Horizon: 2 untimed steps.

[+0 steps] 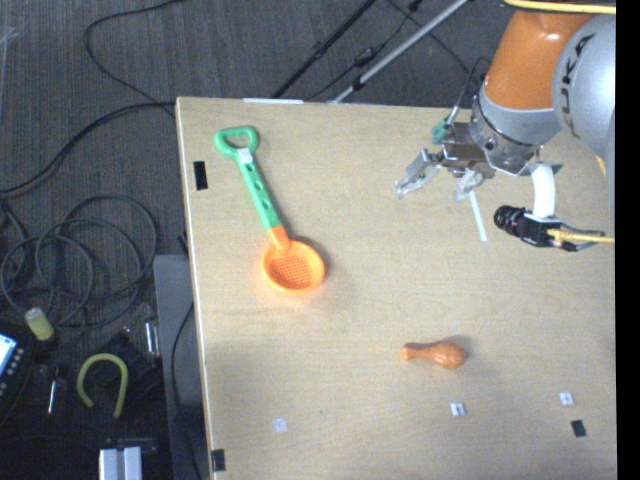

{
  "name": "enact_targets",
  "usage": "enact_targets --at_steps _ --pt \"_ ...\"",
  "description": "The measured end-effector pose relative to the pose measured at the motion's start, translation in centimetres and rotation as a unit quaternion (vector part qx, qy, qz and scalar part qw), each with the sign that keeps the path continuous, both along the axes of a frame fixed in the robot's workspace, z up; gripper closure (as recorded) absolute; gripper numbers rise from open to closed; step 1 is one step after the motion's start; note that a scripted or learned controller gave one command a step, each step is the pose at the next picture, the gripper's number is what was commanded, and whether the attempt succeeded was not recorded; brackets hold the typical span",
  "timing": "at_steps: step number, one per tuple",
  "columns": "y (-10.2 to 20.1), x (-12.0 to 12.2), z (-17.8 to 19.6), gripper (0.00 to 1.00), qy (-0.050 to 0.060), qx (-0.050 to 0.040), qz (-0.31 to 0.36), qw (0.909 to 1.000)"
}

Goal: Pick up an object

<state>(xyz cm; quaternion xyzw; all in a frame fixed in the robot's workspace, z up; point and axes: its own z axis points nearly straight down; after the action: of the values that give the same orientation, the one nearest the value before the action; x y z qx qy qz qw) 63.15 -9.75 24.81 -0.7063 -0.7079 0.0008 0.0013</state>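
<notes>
An orange sieve spoon with a green handle [270,228] lies on the left part of the tan bench top [380,288], its bowl toward the front. A small orange pear-shaped object [437,353] lies nearer the front, right of centre. My gripper [438,193] hangs over the back right of the bench, well apart from both objects. Its fingers [411,180] are spread open with nothing between them.
The grey and orange arm [540,58] reaches in from the upper right, with a black cable connector [520,223] below the wrist. Cables and a green hook lie on the floor to the left. Small markers dot the bench's front right.
</notes>
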Motion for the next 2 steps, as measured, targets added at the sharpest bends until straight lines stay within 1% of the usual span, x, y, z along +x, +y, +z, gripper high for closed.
enact_targets --at_steps 1,2 --pt "12.5 3.4 2.4 0.00 0.000 -0.0004 -0.035 0.9994" --pt "20.8 1.7 -8.3 0.00 0.000 0.0005 0.172 0.9850"
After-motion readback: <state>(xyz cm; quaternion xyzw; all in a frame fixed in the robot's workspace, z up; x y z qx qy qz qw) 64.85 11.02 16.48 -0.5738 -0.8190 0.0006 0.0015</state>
